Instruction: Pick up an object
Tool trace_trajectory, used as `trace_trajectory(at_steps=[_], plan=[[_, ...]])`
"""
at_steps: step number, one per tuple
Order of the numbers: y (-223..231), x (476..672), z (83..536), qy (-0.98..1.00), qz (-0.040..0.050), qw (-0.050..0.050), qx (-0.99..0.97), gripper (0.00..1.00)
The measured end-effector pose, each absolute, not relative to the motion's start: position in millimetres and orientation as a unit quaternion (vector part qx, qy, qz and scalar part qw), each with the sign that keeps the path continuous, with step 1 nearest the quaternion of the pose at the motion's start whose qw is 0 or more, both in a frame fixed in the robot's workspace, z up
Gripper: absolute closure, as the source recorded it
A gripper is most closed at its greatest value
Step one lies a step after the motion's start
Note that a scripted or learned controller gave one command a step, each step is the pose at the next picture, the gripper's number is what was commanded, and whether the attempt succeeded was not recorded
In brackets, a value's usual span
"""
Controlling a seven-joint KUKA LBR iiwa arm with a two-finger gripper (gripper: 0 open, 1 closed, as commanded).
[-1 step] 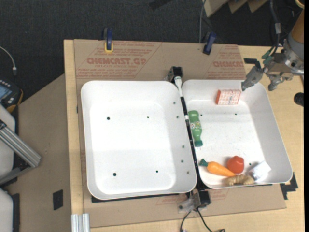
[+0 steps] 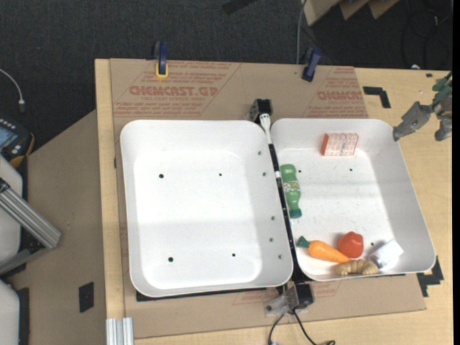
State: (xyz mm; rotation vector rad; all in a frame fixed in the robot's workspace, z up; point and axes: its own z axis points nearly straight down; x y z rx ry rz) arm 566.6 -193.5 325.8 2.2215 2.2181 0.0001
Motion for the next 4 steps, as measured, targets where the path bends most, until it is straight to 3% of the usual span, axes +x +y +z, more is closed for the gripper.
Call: trace_trajectory(at_steps=[1,2,3,4], plan=[[-183,536.1,545,0.708,0.0043,0.009,0.706,0.0],[-183,537.6,547,0.707,0.0005,0.004,0.707,1.0],[-152,633.0,534,0.709,0.0014,0.003,0.705,1.0],[-118,667.9,536,0.708,0.0013,0.003,0.706,1.0]])
